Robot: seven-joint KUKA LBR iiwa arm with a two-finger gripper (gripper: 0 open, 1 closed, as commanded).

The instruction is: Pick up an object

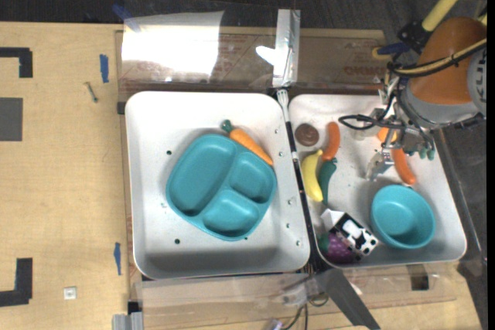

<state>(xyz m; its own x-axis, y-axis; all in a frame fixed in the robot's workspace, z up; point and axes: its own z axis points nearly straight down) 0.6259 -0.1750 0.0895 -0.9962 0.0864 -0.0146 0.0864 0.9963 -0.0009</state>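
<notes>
My gripper (393, 149) hangs over the back right part of the right bin (452, 201), reaching in from the right. A small orange piece (404, 168) lies right under it, just behind a teal bowl (401, 216); I cannot see whether they touch. Further left in this bin are an orange sausage (332, 139), a brown round piece (308, 134), a yellow banana (312, 175) and a dark green piece (326, 178). Purple grapes (338, 246) and a black-and-white toy (356, 236) sit at the front.
The left bin (151, 166) holds a teal divided plate (222, 185) with an orange carrot (250, 144) at its back edge. The bins meet at a ridge (294, 174). Cables (360, 120) trail from the wrist over the right bin's back.
</notes>
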